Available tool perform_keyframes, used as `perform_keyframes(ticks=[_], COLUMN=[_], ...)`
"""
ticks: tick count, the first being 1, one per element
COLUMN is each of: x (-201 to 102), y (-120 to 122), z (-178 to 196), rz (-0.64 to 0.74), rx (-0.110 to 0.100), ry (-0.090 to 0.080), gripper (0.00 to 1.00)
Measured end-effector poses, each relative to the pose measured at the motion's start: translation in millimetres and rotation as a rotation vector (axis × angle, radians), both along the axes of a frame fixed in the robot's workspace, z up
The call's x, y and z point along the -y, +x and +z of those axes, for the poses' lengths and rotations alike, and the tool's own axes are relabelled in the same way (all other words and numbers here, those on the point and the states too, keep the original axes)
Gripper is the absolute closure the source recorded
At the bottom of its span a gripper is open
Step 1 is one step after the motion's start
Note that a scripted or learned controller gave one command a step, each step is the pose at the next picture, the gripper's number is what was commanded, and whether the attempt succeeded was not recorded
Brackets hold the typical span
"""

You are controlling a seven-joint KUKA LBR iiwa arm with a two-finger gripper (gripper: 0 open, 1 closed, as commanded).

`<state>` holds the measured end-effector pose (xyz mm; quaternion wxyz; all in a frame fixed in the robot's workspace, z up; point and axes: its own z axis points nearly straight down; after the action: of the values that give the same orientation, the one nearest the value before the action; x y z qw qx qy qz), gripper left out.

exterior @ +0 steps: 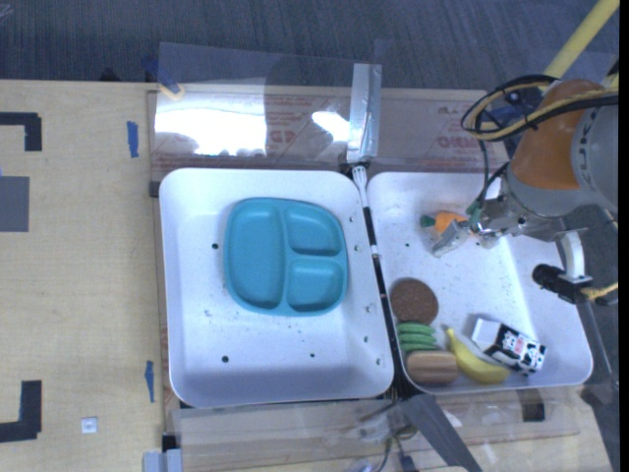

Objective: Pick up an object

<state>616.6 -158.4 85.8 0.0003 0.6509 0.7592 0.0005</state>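
The gripper (460,234) sits low in the upper part of the right bin (565,362), its tips right at a small orange carrot toy (444,221) with a green top; whether its fingers are apart or together, or on the carrot, I cannot tell. If the carrot is the target, the sound approach is to centre on its narrow body and lift straight, since smooth moulded plastic slips easily. Below the gripper lie a flat brown disc (414,300), a ribbed green pea pod (417,336), a tan rounded bun (431,365), a curved glossy banana (472,360) and a boxy black-and-white carton (508,344). Well to its left, a teal divided plate (286,256) rests in the left bin (187,293).
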Motion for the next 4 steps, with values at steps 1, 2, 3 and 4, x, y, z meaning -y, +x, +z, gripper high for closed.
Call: perform_keyframes(ticks=[1,2,3,4], x=[-35,4,-17,3], y=[44,45,44,46], z=[-2,8,3,-2], rz=[-0.088,0.029,-0.151,0.072], rx=[-0.027,-0.021,-0.023,-0.025], ry=[-0.005,0.003,-0.001,0.009], gripper=[0.00,0.00,0.00,0.00])
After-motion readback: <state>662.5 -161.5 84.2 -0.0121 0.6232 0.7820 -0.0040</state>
